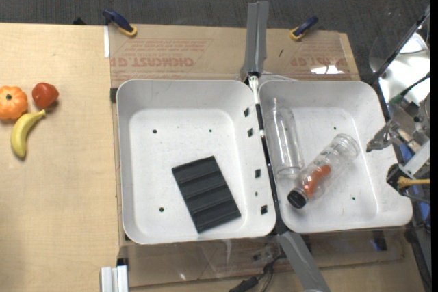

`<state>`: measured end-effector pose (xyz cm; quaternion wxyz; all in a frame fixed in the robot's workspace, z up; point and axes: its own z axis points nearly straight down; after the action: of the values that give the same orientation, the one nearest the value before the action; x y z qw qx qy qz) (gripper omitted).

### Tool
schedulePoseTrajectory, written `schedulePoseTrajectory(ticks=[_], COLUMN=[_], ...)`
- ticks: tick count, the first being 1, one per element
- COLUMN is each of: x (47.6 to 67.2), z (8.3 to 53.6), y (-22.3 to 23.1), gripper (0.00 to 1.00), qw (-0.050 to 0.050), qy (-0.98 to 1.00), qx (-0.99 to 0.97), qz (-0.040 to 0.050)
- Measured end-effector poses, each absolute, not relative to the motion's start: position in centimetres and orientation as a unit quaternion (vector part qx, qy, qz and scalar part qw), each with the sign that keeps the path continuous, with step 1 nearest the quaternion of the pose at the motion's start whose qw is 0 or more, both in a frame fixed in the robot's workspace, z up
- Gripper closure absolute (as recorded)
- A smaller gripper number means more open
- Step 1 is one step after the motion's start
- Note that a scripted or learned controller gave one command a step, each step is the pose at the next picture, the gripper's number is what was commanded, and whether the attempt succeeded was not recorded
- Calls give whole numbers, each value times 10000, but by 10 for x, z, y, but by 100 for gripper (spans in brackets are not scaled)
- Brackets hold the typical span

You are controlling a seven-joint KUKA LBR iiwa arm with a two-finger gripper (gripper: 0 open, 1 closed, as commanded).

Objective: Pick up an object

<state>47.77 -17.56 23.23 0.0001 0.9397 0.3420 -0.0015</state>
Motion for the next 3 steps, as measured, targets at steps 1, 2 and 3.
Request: schedulePoseTrajectory(ticks=[1, 2, 3], x=[519, 496, 477], z=[101, 167, 90], y=[-110, -131, -94], gripper=[0, 0, 0], qw=[-16, -6, -13], qy=[3117, 3674, 3907], qx=[9502, 9301, 9205], qz=[-30, -17, -18])
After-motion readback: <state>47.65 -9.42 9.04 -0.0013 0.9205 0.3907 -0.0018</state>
